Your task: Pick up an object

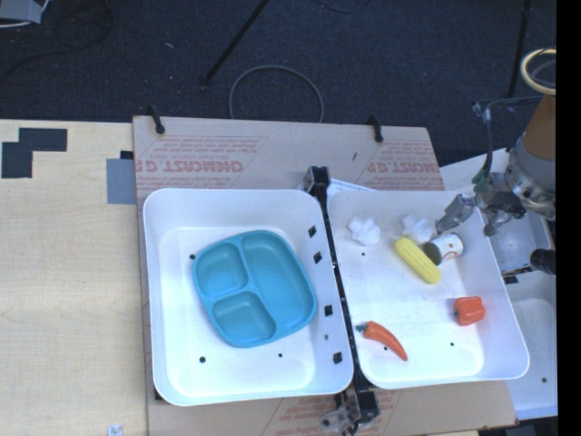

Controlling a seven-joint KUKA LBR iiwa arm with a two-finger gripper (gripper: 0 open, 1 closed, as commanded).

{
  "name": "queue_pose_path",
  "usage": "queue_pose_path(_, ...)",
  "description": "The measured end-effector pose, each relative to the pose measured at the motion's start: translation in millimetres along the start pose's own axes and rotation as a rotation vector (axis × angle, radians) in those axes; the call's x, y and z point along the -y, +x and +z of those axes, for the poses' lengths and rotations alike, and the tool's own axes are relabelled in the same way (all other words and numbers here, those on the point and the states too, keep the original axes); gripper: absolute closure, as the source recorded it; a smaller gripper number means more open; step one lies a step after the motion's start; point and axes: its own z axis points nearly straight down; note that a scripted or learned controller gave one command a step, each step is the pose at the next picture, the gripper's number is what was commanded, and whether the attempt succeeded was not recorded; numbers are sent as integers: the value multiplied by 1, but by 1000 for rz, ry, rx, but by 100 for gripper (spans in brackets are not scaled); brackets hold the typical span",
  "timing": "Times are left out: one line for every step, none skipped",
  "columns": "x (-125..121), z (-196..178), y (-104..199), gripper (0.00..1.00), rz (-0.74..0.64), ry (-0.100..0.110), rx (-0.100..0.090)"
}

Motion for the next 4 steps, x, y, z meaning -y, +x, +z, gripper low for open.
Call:
queue_pose_path(-3,-8,0,0,-2,-14,3)
queue_pose_path(-10,39,6,0,-6,-10,2)
queue_pose_path(-18,83,6,0,-9,-12,3)
queue_pose_path(-22,92,5,0,-9,-30,8)
